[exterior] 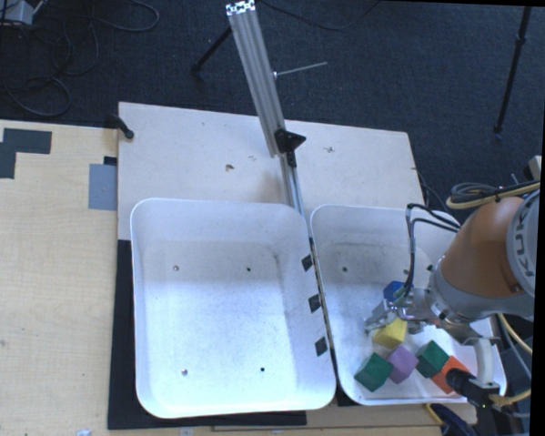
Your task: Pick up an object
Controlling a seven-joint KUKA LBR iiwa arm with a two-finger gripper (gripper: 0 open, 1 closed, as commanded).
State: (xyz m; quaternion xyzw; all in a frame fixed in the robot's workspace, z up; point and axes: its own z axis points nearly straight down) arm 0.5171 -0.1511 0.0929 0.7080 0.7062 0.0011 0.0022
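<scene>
The right bin (362, 245) holds several small blocks near its front right corner: a yellow block (391, 334), a purple block (402, 363), a green block (372, 372), a darker green block (432, 357), an orange block (447, 374) and a blue piece (394, 290). My gripper (388, 316) hangs low over the bin, right above the yellow block and just in front of the blue piece. The arm's orange band (478, 255) stands over the bin's right side and hides part of it. Nothing shows between the fingers.
The left bin (162, 243) lies beside the right one, with a divider (314, 301) bearing black clips between them. A slanted aluminium bar (261, 84) rises behind the bins. Cables run along the arm at the right.
</scene>
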